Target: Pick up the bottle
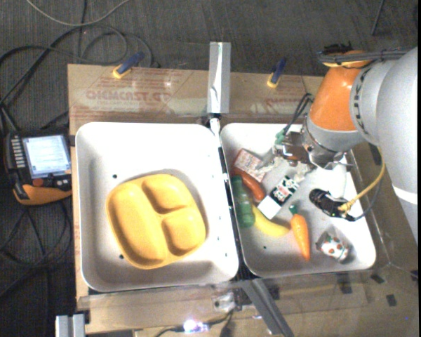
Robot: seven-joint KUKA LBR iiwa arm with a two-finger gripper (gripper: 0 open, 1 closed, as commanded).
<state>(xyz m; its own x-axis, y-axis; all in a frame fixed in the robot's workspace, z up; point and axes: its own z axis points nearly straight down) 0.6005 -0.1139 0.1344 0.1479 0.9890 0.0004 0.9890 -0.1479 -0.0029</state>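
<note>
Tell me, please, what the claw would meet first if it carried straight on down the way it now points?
Probably the small black-and-white box lying just beneath the claw in the right bin, not the green bottle to its left; depth is hard to judge.

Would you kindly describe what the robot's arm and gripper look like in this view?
The arm is bulky and rounded, pale grey, with a glossy orange band above the wrist. The gripper is a dark metal assembly, and a yellow cable loops beside it.

Arm (379, 104) cut off at right edge; far bin (358, 255) partly hidden.
</note>
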